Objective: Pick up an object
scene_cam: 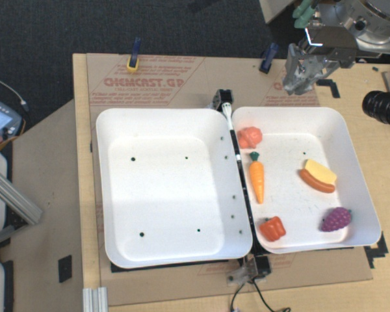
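Dark carpet surrounds a brown board [182, 70] that carries two shallow white bins, with the arm's gripper [301, 83] hanging above the board just past the right bin's far rim.

Largest is the left bin [117, 174], its floor marked by four small dark dots; the right bin [351, 148] touches it along a shared middle edge. I cannot tell how the gripper stands, and nothing shows in its grasp. Inside the right bin, a yellow-and-orange bun-shaped toy [319, 175] lies toward the right side, an orange carrot [257, 181] lies lengthwise near the left wall, a pink lump [249, 136] sits at the far-left corner, a purple grape bunch [336, 220] rests near the front right, and a red piece [272, 229] sits at the front left.
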Action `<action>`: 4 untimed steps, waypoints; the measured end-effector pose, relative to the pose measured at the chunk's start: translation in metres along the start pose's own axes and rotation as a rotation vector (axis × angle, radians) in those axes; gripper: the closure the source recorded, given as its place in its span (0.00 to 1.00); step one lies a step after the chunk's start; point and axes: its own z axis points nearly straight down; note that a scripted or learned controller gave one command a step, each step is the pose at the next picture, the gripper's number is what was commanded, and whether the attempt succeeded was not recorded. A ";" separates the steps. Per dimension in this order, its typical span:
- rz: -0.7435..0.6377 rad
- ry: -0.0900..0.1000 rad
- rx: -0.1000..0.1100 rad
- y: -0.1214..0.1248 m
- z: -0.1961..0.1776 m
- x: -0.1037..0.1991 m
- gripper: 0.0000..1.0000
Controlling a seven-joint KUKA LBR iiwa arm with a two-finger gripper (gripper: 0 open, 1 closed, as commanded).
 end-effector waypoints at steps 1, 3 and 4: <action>0.001 -0.002 0.014 -0.024 0.055 0.035 1.00; 0.000 -0.001 0.012 -0.023 0.032 0.009 1.00; 0.000 0.001 0.000 0.004 0.000 0.068 1.00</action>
